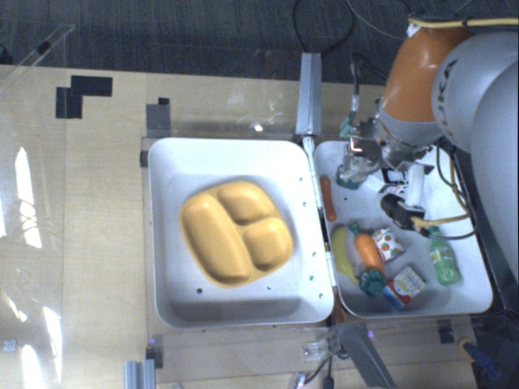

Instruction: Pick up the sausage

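The sausage (327, 198) is a thin red-brown stick lying lengthwise against the left wall of the right bin (470, 298). My gripper (354, 173) hangs over the upper left part of that bin, a short way right of the sausage's far end. It sits apart from the sausage, and nothing shows between its tips. The grey arm with its orange band (418, 63) comes in from the upper right.
In the right bin's near half lie a yellow banana-like piece (341, 252), a carrot (369, 250), a teal item (373, 281), two small cartons (408, 282) and a green bottle (443, 263). The left bin (170, 298) holds a yellow three-compartment plate (235, 232). Black cables (405, 211) trail under the wrist.
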Robot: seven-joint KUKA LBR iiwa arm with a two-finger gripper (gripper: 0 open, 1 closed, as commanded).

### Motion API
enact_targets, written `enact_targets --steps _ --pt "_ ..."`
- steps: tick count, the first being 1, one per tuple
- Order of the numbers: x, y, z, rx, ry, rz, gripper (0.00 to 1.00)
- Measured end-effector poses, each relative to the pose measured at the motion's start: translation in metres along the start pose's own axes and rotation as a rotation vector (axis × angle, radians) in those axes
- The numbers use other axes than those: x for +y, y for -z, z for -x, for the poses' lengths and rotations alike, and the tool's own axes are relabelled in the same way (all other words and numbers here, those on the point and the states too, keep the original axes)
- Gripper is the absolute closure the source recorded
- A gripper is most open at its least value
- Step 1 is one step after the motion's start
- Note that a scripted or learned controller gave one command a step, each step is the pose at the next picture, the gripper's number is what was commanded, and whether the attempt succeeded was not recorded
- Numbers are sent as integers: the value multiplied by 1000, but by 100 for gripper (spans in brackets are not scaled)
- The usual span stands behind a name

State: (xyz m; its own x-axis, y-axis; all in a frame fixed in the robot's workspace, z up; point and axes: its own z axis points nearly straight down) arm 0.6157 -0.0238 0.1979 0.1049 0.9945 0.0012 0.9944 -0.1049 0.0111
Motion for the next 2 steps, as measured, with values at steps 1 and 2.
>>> enact_targets --steps 1,2 --pt "-43 -12 24 1 511 -6 100" --pt "-72 -8 -32 0 88 -9 100"
